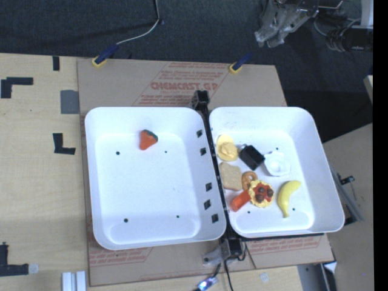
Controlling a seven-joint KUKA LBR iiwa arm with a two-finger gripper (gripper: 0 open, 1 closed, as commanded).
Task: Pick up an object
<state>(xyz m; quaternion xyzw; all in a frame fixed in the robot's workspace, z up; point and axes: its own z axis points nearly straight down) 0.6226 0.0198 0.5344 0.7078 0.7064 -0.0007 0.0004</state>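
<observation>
The right bin (303, 126) holds several toy foods: a yellow banana (287, 195), a white cup-like piece (276, 162), a black block (251, 157), a pale yellow piece (227, 148), a tan bread slice (231, 176), a pretzel (248, 179), a small pizza-like piece (262, 193) and an orange-red carrot (239, 201). An orange-red strawberry-like piece (147, 139) lies alone in the left bin (100, 162). My gripper (273, 34) hangs high above the bench at the top right, well beyond the bins, with nothing seen in it.
The two bins sit side by side on a cardboard sheet (176, 83), joined by black clips along the middle. A white cable (142, 32) runs over the dark floor at the back. Yellow and blue clamps (104, 56) hold the sheet's far corners.
</observation>
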